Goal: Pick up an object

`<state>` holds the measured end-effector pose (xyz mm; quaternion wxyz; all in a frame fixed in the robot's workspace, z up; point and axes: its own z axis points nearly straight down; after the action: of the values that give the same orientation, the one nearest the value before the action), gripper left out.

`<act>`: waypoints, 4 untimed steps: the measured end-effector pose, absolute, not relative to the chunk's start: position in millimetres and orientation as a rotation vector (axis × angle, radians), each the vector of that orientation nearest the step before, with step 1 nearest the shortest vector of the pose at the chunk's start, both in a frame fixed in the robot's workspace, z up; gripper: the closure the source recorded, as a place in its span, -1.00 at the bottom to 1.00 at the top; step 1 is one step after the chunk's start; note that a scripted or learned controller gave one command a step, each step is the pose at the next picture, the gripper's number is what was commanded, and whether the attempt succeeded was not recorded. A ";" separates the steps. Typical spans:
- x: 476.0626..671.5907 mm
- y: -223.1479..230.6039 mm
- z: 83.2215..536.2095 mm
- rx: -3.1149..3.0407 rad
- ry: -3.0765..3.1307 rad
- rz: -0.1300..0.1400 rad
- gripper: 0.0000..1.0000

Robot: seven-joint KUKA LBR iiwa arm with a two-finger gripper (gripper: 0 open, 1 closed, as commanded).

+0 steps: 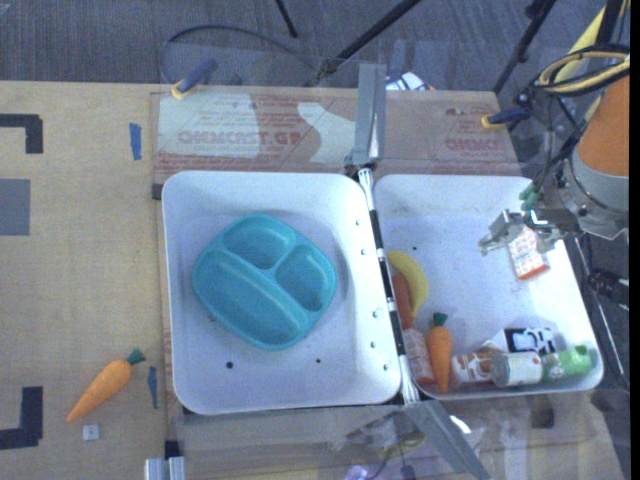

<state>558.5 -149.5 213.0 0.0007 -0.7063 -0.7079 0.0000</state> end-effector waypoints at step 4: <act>582.8 -178.9 110.5 -2.215 -2.232 -0.003 -1.00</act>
<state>582.8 -178.9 110.5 -0.0015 -0.7043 -0.7099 -0.0010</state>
